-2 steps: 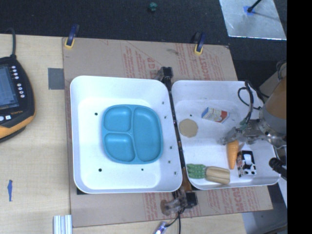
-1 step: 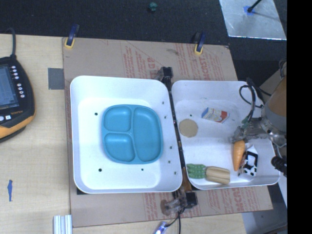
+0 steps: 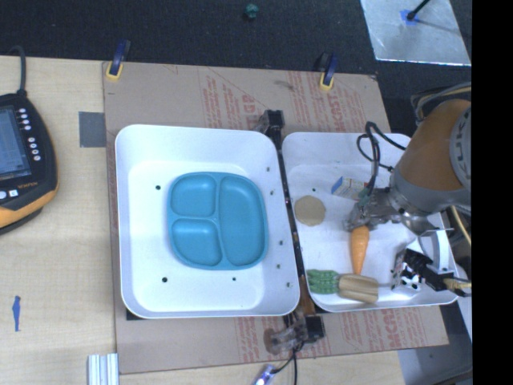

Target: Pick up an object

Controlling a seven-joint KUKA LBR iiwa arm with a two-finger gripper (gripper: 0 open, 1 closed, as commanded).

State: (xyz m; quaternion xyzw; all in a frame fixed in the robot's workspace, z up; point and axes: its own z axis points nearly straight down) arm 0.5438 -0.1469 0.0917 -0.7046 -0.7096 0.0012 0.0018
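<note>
Carrot (image 3: 358, 251) = the obj nearest the tool. It's small, plain orange, smooth, toy-like and tapered. The broader end points to the far wall of the right bin (image 3: 321, 155), the thin tip to its near wall. It lies flat on the right bin's floor, approx mid-floor, w/ a slight tilt.

Gripper (image 3: 367, 217) hangs over the right bin, right at the carrot's broader end. Touching or just shy of it: can't tell. Tool apart, together or clamped on the carrot: can't tell either, since wrist & cables cover that spot. Arm (image 3: 433, 163), grey w/ orange band, comes in over the right bin's view-right wall.

Other stuff in the right bin:
- round tan disc (image 3: 309, 210), view-left of ctr, near the bin's view-left wall
- small blue-white bit (image 3: 341, 186), toward the far wall
- green knobbly piece (image 3: 323, 280) & tan cylinder (image 3: 358, 288), touching side by side along the near wall, w/ the cylinder lying on its side

Left bin (image 3: 144, 275) stands just beside the right bin on view-left, rims close together. It holds a blue divided plate (image 3: 216, 219) w/ 3 compartments. Cardboard sheet (image 3: 200, 95) lies under the right bin & its neighbour. Teach pendant (image 3: 20, 163) sits well apart from the right bin, at the view-left edge.
</note>
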